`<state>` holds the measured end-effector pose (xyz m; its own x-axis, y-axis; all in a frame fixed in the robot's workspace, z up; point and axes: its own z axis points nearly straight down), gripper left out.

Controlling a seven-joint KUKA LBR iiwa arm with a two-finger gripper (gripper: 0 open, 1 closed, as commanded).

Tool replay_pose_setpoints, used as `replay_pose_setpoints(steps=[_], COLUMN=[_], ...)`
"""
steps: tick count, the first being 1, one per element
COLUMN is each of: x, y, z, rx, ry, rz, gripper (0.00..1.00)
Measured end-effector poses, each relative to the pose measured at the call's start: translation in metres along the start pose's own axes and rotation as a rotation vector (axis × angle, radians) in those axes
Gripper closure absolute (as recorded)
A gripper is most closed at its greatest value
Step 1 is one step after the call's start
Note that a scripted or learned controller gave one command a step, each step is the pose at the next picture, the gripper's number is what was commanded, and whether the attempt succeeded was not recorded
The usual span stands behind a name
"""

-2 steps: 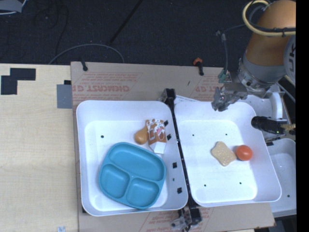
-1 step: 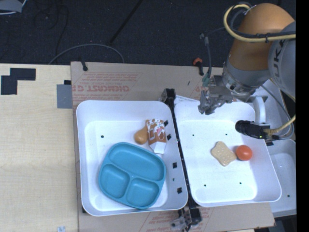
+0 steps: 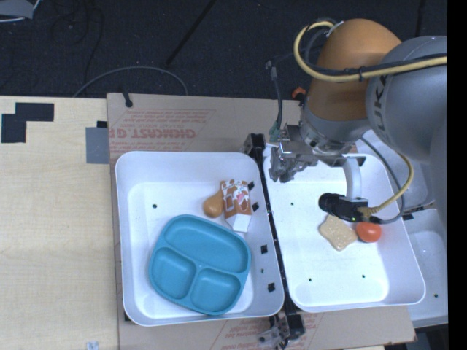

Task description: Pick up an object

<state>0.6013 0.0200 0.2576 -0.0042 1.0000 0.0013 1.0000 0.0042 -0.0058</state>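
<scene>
Tan toast slice (image 3: 336,233), red tomato (image 3: 370,232) just beside (right bin (image 3: 365,286))

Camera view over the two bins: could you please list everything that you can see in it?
bins: 2, white, side by side on the cardboard
plate: 1, blue, three compartments, front of the left bin
carton: 1, red, white and brown, left bin, by its right wall, just behind the plate
lump: 1, orange-brown, left bin, against the carton's left side
toast: 1 slice, tan, middle of the right bin
ball: 1, red-orange, right bin, right beside the toast
cardboard: 1 sheet, brown, under both bins
bench: 1, pale wood, under it all
arm: 1, grey with an orange band, reaching in from the right
hand: 1, grey, over the right bin's back left corner
</scene>
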Motion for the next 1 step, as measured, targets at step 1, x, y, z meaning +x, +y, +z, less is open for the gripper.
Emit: replay_pose_setpoints(steps=[1], x=[0.0498], y=[-0.0089], z=[0.0029], rx=[-0.001], ry=[0.000], rz=[0.000], gripper=[1.00])
